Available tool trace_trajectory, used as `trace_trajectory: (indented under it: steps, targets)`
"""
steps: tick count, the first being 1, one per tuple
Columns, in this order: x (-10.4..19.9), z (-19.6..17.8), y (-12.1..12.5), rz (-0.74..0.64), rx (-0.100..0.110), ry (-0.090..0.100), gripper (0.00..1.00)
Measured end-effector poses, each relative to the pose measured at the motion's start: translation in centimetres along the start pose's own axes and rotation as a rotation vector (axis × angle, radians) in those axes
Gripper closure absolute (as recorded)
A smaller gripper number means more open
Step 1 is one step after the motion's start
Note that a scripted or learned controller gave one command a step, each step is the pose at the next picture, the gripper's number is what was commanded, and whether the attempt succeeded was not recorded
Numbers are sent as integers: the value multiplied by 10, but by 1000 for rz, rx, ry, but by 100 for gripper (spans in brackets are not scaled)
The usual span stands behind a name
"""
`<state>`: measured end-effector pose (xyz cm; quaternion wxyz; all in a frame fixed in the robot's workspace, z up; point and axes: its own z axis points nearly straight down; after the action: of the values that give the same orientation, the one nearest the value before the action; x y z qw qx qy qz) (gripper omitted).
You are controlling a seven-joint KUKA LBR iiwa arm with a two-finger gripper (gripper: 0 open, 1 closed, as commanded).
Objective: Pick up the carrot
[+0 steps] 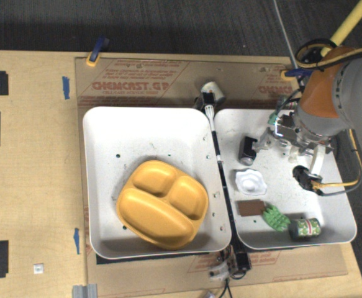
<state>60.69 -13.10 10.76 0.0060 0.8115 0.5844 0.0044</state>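
A small green leafy-looking piece (275,218) lies near the front of the right bin (342,210), next to a brown block (251,208). I cannot tell whether it is part of the carrot. The grey arm with its orange band reaches in from the right. Its gripper (290,143) hangs over the back right part of the right bin, well behind the green piece and apart from it. Nothing shows held under the gripper.
Also in the right bin are a small black cylinder (248,149), a crumpled white object (250,182) and a small green-labelled can (307,227). A large yellow bread-shaped object (162,202) lies in the left bin (106,135). A yellow cable (336,185) loops beside the arm.
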Motion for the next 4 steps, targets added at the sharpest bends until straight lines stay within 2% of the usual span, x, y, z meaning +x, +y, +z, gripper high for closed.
trace_trajectory:
  steps: [1,2,3,4]
  targets:
    - [0,-9,0,-3,2,-1,100]
    - [54,-78,-73,25,17,1,100]
    - [66,-79,-156,-124,18,1,100]
    - [-5,-24,-133,-242,17,2,100]
